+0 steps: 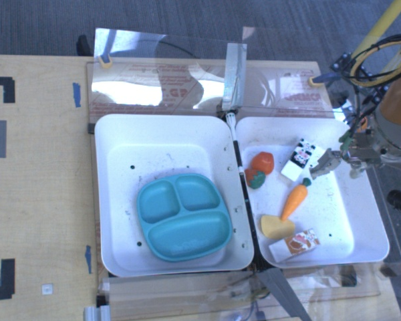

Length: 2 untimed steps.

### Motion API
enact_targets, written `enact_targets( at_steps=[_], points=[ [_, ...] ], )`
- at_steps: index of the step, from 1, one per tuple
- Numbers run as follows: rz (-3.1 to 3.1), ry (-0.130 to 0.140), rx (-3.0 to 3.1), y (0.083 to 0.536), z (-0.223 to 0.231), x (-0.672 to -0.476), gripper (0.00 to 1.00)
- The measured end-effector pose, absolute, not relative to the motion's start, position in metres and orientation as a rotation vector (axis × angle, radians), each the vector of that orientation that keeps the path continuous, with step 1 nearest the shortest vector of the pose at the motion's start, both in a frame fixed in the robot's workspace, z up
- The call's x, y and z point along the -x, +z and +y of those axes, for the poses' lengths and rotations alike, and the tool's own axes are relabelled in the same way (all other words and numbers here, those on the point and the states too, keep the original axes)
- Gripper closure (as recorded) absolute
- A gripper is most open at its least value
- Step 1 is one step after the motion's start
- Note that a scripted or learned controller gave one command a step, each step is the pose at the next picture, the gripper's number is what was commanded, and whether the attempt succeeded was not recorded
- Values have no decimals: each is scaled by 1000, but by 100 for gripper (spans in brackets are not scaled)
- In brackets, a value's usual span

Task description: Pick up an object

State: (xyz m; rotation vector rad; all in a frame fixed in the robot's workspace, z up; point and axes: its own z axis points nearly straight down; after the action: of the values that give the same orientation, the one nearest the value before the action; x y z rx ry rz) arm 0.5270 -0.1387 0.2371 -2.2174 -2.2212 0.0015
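Looking down on the bench, two shallow white bins are seen side by side. One item is recorded in the left bin [113,139]: a blue divided plate [183,216] with three compartments, lying flat toward the near half of the bin floor. Five items are counted in the right bin [371,236]. One red tomato-like toy with a green stem [259,167] is placed near the left wall. One small white carton with black patches [302,159] is tilted toward the middle of the far half. One orange toy carrot [294,201] is laid at a slant just below that carton, its green tip pointing toward the carton. One yellow cheese-like wedge [276,227] is set just beside the carrot's narrow end. One small white packet with a red print [295,244] is touching or nearly touching the wedge on its near side. The gripper [326,164] is positioned over the right bin, just right of the carton; its fingers are spread apart and nothing is seen between them.
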Motion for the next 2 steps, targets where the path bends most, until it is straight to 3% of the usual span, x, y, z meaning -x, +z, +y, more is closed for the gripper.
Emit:
enact_targets(
  at_steps=[1,2],
  points=[
    [-2075,7,2351,104,-138,-502,0],
    [-2232,-3,2214,185,-85,-499,0]
  ],
)
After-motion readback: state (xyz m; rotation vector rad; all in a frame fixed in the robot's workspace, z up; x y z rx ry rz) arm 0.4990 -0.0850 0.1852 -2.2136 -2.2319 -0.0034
